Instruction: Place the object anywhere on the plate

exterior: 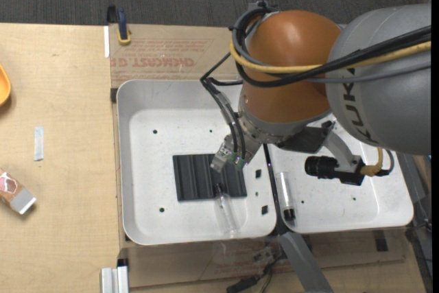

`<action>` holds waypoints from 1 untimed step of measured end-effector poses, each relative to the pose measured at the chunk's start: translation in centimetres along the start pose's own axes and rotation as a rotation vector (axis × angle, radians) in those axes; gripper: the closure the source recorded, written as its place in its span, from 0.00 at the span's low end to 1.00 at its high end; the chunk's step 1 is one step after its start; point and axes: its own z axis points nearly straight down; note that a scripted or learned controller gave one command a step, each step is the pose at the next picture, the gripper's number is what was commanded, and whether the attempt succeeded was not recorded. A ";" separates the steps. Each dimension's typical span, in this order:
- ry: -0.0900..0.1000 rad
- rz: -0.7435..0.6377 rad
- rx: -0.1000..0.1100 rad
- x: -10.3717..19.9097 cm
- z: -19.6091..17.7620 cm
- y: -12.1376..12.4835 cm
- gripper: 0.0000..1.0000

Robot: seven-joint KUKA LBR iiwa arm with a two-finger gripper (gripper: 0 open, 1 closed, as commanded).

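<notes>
A black ribbed plate [203, 177] lies flat near the middle of the left white bin [140, 147]. A small see-through object [227, 208] lies at the plate's front right corner, partly on the plate's edge and mostly on the bin floor. My gripper [230, 156] hangs under the orange wrist band, over the plate's right edge and just behind the see-through object. The bulky arm hides much of it. I see nothing held in it.
A pen-like marker [284, 197] lies along the left side of the right bin [384, 206]. A black cylindrical part [333, 169] juts out under the arm there. On the wooden bench to the left are a small grey strip [39, 144] and a wrapped packet [16, 193].
</notes>
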 end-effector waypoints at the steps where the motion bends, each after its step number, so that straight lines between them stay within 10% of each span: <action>1: 0.000 -0.044 0.000 -0.8 1.6 -1.0 1.00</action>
